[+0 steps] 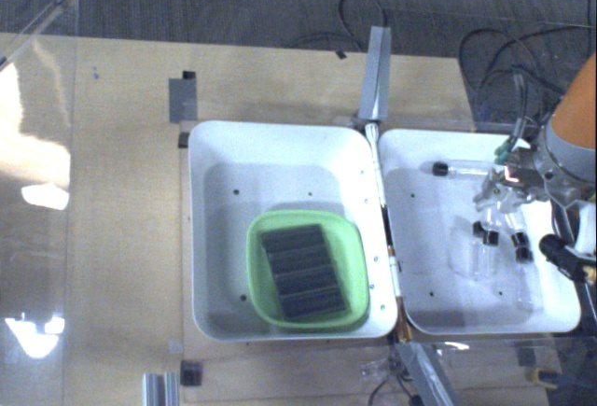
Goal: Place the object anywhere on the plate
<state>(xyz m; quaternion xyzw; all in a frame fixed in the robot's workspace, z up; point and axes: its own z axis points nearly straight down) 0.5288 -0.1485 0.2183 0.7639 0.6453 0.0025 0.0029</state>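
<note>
Camera view, one green plate, two bins.

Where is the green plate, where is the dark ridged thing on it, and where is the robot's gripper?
green plate (261,236): camera view, on its bare left rim.
dark ridged thing (302,271): camera view, on the middle of its top face.
gripper (494,213): camera view, between its fingertips, over the right bin.

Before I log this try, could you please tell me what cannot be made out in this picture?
- Gripper, camera view: small and blurred over the right bin; fingers' state unclear.
- Clear objects below it: transparent against white, outlines lost.
- Arm: cut by the right edge.
- Dark object on the green plate: its kind unclear.
</note>
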